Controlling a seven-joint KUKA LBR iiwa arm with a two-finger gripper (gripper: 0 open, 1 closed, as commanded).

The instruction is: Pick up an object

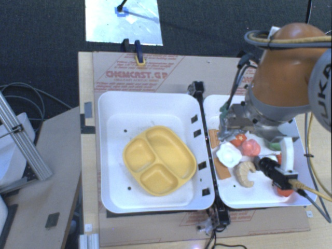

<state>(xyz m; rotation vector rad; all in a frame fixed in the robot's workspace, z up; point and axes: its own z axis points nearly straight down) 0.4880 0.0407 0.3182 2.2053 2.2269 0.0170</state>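
The left bin (111,139) holds one yellow three-part tray (159,160), lying slantwise in the middle with bare white floor along every wall. The right bin (259,202) is crowded: a white lump (226,154), a tan croissant (245,173), a pink ball (251,147), a red piece (239,139), a white cylinder (287,154) and an orange card (220,165) by the divider. The gripper (227,133) hangs low at that bin's left part, just above the white lump and red piece; the wrist hides whether it is parted or closed. Nothing is seen held.
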